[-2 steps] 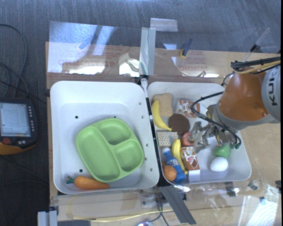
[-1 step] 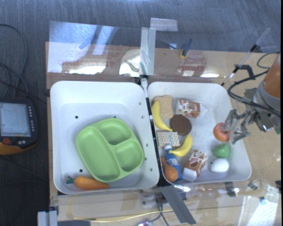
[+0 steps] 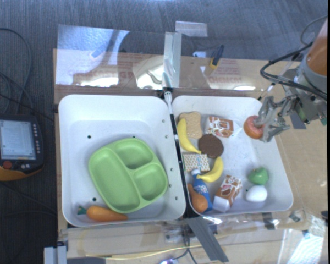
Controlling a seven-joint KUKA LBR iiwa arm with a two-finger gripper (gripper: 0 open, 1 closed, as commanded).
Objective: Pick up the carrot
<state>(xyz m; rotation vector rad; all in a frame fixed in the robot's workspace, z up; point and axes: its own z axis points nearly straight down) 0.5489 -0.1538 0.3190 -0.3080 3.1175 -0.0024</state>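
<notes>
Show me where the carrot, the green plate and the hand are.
carrot (image 3: 103,214): camera view, middle of its orange body.
green plate (image 3: 127,174): camera view, central divider ridge.
hand (image 3: 268,126): camera view, midway between its fingertips.

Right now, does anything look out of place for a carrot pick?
Yes: the gripper sits by an orange-red round fruit at the right bin's edge, while the orange carrot lies in the left bin.

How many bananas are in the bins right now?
2. One banana lies along the right bin's left wall; the other banana sits below the brown cookie. More may hide under the pile.
</notes>
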